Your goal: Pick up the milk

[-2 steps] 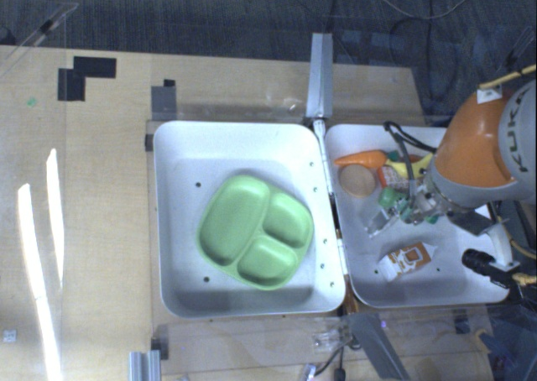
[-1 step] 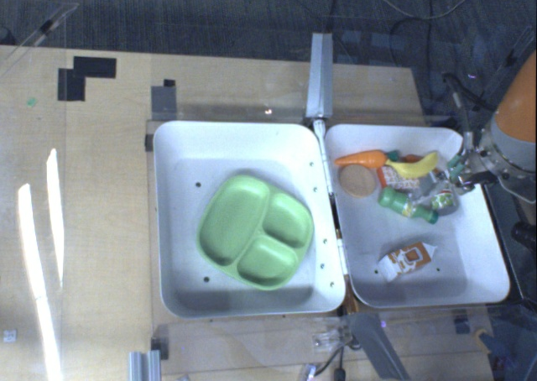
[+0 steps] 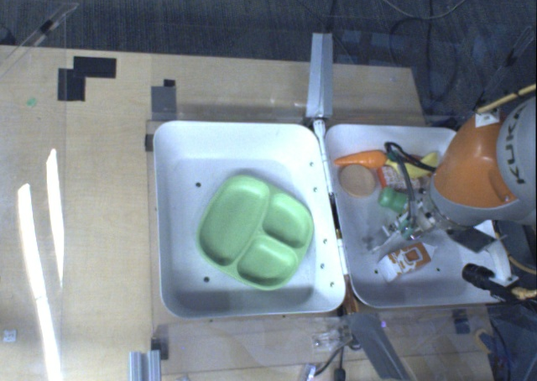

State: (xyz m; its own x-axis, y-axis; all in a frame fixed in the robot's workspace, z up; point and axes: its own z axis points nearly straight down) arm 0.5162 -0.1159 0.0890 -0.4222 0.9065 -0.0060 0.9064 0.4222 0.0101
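Two white bins (image 3: 168, 203), one green tray (image 3: 256, 231), one milk carton (image 3: 404, 260), end effector (image 3: 409, 221) grip unclear

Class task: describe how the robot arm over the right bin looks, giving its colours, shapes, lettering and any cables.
The arm is rounded, with a broad orange band under a grey shell bearing dark letters, partly cut off by the frame edge. Dark cables loop beside it. Its small metallic tool ends in thin fingers, too blurred for detail.
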